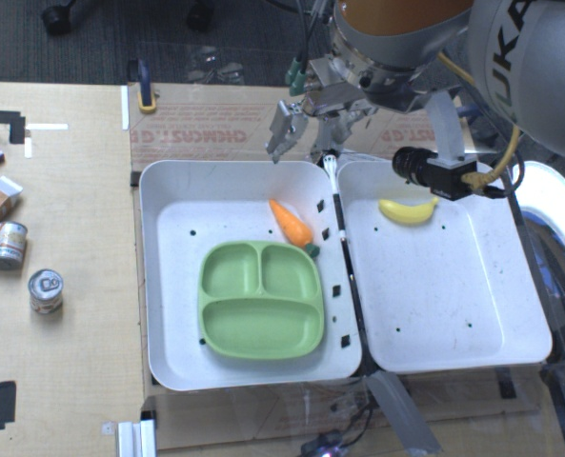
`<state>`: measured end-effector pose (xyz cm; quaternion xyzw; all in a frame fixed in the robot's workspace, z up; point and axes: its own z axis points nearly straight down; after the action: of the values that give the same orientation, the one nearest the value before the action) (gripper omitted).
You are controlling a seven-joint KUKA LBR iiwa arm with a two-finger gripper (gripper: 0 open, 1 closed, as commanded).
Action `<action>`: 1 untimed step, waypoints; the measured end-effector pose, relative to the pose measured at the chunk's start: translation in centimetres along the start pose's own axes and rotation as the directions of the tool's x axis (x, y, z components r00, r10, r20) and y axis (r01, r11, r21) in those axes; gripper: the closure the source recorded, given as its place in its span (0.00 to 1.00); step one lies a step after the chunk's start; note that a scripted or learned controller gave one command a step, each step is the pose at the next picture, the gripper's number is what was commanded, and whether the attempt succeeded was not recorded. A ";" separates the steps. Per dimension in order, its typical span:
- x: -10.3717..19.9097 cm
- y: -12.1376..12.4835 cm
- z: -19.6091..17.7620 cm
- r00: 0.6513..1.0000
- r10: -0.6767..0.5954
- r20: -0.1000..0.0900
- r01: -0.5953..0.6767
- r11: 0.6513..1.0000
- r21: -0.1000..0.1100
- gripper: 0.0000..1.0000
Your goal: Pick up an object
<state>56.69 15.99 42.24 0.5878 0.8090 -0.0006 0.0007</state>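
Green and shallow, the divided plate (261,300) fills the near part of the left bin (163,284); beyond it the carrot (291,222) lies aslant, just beside the plate's far rim and close to the wall shared with the right bin (454,293); there a banana (408,211) rests near the far edge; farthest, the gripper (306,131) hangs above the bins' far rims, fingers spread with nothing between them; it should descend over the carrot, straddling its width, clear of plate and wall.
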 end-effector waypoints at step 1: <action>6.3 -1.1 11.1 0.998 -0.067 -0.001 0.067 0.998 0.001 0.00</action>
<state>53.73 21.66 31.11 0.5605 0.8281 -0.0009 -0.0001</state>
